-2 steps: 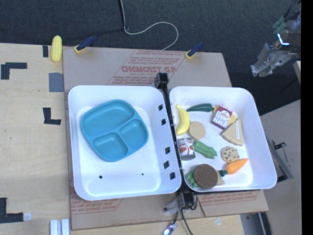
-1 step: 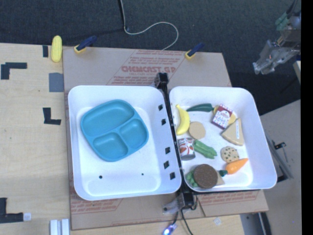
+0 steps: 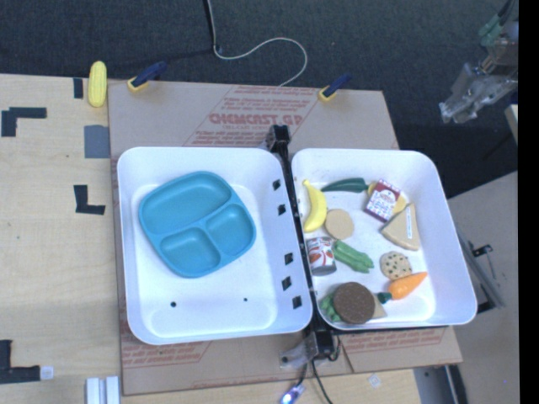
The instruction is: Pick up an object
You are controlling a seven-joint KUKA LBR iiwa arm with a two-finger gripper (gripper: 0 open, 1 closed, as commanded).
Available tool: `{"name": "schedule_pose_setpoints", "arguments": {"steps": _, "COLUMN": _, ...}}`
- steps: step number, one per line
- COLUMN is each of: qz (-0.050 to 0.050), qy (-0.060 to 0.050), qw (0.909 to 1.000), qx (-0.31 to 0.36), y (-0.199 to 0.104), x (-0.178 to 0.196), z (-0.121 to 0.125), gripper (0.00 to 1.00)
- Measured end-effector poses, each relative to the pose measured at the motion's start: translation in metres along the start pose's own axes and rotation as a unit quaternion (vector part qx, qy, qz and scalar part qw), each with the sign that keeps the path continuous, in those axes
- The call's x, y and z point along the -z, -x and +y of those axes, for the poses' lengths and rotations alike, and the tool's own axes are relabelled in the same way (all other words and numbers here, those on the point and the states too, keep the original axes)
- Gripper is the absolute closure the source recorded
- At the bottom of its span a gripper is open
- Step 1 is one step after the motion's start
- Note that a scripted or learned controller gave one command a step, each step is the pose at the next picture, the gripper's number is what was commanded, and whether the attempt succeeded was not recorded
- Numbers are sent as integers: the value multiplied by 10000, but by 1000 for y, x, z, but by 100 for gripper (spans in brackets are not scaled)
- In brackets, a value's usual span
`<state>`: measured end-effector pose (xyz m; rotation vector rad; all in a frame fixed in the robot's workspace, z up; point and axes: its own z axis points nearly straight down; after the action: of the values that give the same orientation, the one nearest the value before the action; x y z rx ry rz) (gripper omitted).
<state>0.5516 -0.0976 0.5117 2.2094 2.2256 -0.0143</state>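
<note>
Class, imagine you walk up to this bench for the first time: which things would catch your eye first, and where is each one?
The bright blue divided tray lies alone in the left bin. The right bin holds a crowd of toy food: a yellow banana near the divider and an orange carrot near its lower right corner. The gripper hangs off to the upper right, outside both bins.

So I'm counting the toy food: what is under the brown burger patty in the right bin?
A green piece pokes out at the left edge of the burger patty. Whatever else lies beneath is covered. The right bin holds both.
</note>
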Motion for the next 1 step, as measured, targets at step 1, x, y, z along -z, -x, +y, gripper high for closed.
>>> {"name": "schedule_pose_setpoints", "arguments": {"steps": 1, "qz": -6, "qy": 2, "qw": 10000, "qx": 2, "y": 0, "x": 10, "z": 0, "gripper": 100}}
